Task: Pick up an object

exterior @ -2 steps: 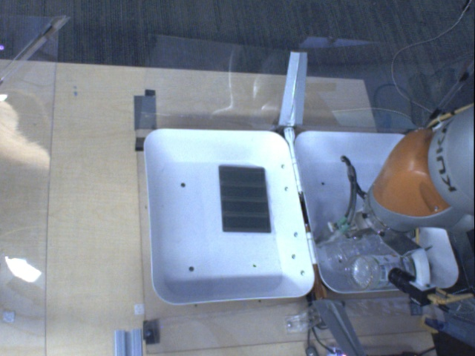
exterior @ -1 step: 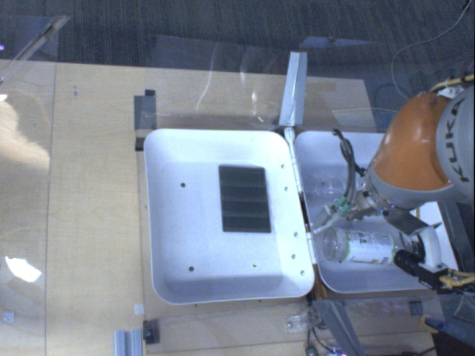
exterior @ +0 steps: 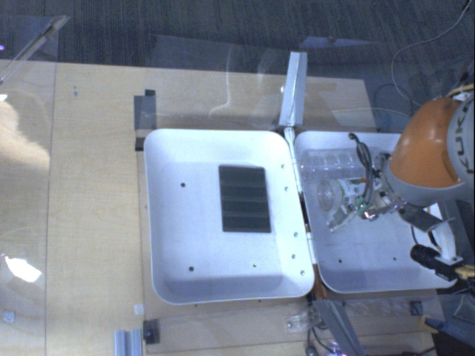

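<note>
The arm reaches in from the right and hangs low over the right bin, its orange band covering much of that bin's far right part. The gripper sits in the middle of the bin among wires and clear plastic, and whether it is spread or closed I cannot tell, since its tips merge with the clutter beneath. The likely targets lie right there: clear plastic objects in the upper half of the right bin, see-through and hard to separate from one another or from the white floor. The gripper appears to be down among them or just above them, but nothing can be seen held clear of the bin. The left bin holds a dark ribbed pad lying flat at its middle, well apart from the arm. As a judgement, the task is at the grasp stage: the approach looks made, while a secure hold and the lift are not yet shown, so the pick counts as unfinished.
</note>
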You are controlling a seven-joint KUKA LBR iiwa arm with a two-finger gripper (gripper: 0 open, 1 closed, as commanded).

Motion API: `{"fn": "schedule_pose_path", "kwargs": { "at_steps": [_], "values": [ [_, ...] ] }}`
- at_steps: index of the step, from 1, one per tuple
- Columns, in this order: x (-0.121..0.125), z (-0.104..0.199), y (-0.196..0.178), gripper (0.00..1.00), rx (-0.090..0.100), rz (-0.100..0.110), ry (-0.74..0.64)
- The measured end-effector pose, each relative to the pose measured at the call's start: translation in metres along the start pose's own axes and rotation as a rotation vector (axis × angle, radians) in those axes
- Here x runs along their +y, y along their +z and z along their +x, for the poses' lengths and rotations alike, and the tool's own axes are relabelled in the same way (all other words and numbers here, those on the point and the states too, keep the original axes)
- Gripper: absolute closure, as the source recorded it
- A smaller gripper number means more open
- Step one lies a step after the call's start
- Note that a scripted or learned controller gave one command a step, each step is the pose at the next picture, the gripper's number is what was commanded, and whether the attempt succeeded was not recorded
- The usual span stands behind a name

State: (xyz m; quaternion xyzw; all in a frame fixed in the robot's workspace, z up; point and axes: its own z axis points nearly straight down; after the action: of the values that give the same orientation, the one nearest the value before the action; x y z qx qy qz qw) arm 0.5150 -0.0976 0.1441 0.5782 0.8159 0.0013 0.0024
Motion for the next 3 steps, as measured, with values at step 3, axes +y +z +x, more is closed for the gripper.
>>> {"fn": "schedule_pose_path", "kwargs": {
  "at_steps": [3],
  "values": [
    [0.112, -0.113, -0.007, 0.00, 0.029, 0.054, 0.298]
  ]
}}
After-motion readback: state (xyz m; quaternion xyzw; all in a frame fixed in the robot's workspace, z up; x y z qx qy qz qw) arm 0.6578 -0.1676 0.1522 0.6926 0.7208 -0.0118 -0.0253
